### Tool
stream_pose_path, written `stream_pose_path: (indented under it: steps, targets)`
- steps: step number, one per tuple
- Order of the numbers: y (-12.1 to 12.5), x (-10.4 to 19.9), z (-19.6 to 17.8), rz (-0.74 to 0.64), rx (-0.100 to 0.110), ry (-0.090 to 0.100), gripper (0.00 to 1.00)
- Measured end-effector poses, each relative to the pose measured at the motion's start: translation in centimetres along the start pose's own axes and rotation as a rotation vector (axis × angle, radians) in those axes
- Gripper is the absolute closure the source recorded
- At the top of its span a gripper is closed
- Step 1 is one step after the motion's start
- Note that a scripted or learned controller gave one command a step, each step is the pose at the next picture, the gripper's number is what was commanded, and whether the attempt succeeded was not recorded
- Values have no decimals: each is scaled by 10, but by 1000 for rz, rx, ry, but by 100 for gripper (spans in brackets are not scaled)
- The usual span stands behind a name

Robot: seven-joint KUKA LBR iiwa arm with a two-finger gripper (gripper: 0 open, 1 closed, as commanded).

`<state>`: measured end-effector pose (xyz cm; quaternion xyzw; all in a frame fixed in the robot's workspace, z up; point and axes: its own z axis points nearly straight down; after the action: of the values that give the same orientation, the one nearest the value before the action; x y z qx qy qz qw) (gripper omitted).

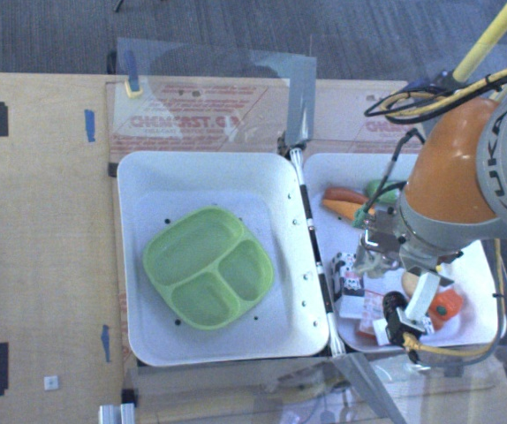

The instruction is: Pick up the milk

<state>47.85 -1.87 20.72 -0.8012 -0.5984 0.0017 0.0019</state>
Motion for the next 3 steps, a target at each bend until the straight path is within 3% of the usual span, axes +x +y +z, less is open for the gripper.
stream_pose_path:
  steps: [1, 2, 3]
  targets:
    - [-6, 35, -17, -890, -6, -1, 100]
    - [-3, 13, 5, -374, -2, 0, 100]
    - [-12, 40, 23, -352, -2, 0, 100]
